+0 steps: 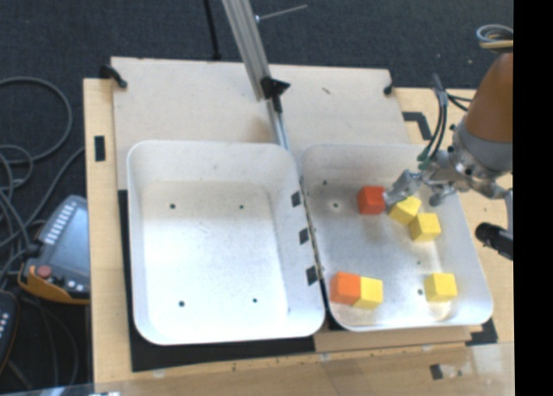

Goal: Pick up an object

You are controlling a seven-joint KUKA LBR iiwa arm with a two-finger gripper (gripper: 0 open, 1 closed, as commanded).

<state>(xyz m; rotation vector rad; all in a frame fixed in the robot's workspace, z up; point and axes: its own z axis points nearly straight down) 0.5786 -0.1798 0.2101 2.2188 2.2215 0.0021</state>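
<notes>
The right bin [346, 169] holds several small blocks. A red block [371, 200] lies near its middle. Just to its right are two yellow blocks, one [404, 209] touching the other [424, 226]. A third yellow block [441, 286] sits near the front right. An orange block [346, 287] and a yellow block [370, 292] touch at the front left. My gripper [420, 190] reaches in from the right and hovers over the upper yellow block, open, its fingers [401, 185] spread with nothing between them.
The left bin [138, 213] stands beside the right one, divided by a shared rim with black clips [304, 235]. A slanted aluminium pole [246, 35] rises behind the bins. Cables and a handheld pendant [60, 247] lie on the floor at the left.
</notes>
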